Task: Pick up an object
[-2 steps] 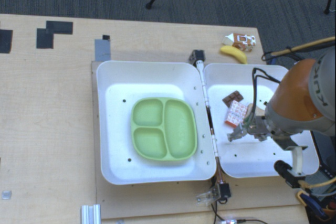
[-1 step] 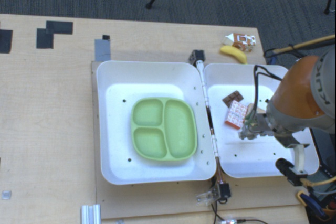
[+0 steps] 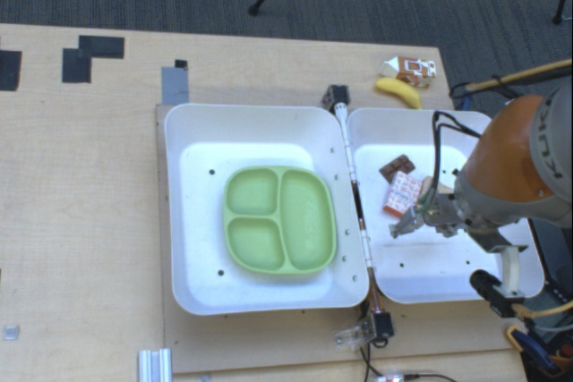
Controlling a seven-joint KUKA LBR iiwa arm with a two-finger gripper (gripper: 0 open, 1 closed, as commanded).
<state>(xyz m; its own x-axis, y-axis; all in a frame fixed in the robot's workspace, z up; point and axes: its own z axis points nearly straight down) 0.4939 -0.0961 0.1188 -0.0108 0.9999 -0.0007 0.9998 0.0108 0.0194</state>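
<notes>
Hovering low over the right bin (image 3: pixel 528 277), gripper (image 3: pixel 405 225) of the grey-and-orange arm (image 3: pixel 510 165), poised just beside the red-and-white packet (image 3: pixel 402 192), likely its target; whether spread or pinched, impossible to tell. Just beyond, a brown block (image 3: pixel 396 165). In the left bin (image 3: pixel 179 219), a green divided plate (image 3: pixel 279 220). Farthest back, outside both bins, a banana (image 3: pixel 397 90)
</notes>
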